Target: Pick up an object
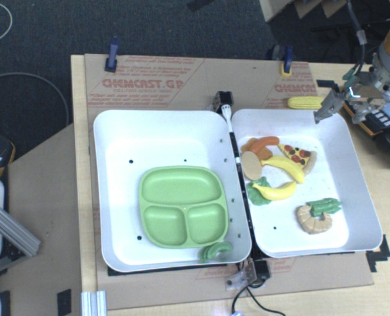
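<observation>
The right bin (353, 196) holds several toy foods: an orange carrot (262, 143), a pizza slice (296, 154), a yellow banana (288, 169), a second banana (275, 191), a brown disc (251, 166), and a bread piece with a green top (317, 216). My gripper (343, 112) hangs above the far right corner of this bin. It is open, with nothing between its fingers, and it stands apart from all the foods.
The left bin (116, 143) carries a green divided plate (182, 205) and a small green piece (216, 250) at its near edge. A yellow corn cob (304, 102) lies on the board just beyond the right bin. Blue clamps (111, 56) hold the board's far edge.
</observation>
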`<state>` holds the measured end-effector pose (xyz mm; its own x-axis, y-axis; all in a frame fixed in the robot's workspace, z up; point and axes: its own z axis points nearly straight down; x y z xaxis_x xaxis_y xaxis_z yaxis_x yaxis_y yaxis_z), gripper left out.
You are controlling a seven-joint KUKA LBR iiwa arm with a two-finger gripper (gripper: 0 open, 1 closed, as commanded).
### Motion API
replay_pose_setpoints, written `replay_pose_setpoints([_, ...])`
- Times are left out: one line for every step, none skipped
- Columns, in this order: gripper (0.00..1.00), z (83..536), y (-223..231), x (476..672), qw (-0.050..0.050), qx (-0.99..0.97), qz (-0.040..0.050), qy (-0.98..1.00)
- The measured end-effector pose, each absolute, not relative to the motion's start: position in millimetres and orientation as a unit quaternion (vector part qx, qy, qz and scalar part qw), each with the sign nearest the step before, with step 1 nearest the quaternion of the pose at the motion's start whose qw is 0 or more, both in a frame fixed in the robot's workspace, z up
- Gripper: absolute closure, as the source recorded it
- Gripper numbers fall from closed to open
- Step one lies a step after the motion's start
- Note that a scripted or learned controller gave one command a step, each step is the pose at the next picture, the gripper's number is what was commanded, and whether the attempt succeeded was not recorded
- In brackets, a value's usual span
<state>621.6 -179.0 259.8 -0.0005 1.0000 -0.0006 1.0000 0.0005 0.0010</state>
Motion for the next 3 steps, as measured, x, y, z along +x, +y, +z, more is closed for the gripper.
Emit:
replay_pose_setpoints([0.0,407.3,-180.8,556.5,0.007,0.708,0.0033,0.706])
replay_pose_setpoints([1.0,409.0,-179.9,559.0,0.003,0.707,0.0006,0.707])
replay_pose_setpoints([1.0,378.5,-167.4,475.5,-0.003,0.708,-0.001,0.706])
